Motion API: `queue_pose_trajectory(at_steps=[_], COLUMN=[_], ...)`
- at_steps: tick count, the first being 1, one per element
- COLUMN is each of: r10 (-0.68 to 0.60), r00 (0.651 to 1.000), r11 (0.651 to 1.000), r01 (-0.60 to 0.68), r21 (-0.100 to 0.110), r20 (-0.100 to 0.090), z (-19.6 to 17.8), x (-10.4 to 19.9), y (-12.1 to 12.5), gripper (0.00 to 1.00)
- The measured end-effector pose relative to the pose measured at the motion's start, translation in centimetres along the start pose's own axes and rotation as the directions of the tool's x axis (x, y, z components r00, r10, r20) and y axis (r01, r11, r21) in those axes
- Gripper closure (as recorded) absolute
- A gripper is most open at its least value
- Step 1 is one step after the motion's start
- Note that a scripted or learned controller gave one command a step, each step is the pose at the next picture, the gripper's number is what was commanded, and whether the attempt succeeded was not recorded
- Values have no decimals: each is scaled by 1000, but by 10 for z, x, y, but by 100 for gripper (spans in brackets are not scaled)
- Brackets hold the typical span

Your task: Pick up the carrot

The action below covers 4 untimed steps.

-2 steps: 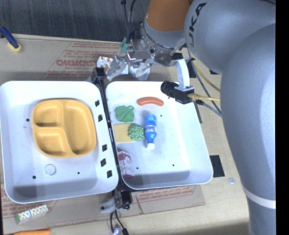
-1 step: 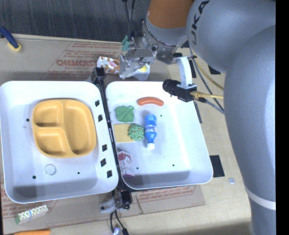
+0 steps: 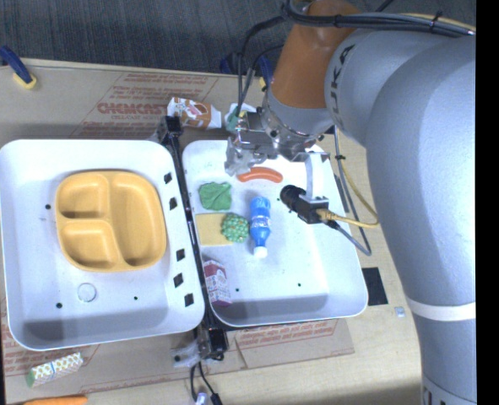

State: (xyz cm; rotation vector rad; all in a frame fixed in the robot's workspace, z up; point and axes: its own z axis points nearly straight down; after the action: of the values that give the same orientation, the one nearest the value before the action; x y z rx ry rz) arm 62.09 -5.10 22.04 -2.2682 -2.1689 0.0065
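Beside the carrot (image 3: 260, 175), claw (image 3: 242, 160), grip state unclear; cardboard (image 3: 131, 104) lettering "CHEMCAS".

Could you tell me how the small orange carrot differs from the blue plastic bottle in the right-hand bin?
The small orange carrot is slim and lies crosswise, near the bin's far end under the gripper; the blue plastic bottle is thicker and lies lengthwise, nearer the middle. The carrot is one colour, while the bottle has a white cap end. The bottle lies beside a green knobbly ball; the carrot lies apart. Both lie flat in the right white bin.
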Motion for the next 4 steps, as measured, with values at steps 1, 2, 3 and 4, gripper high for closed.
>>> queue_pose_trajectory(at_steps=[1, 2, 3, 4], r10=[311, 332, 719, 719], r00=[950, 943, 695, 695], r11=[950, 943, 695, 695], r01=[-311, -332, -719, -719], r21=[3, -2, 4, 3], r20=[0, -1, 0, 0], z=[30, -72, 30, 30], x=[47, 15, 58, 58], y=[-88, -136, -148, -148], gripper=[100, 100, 100, 0])
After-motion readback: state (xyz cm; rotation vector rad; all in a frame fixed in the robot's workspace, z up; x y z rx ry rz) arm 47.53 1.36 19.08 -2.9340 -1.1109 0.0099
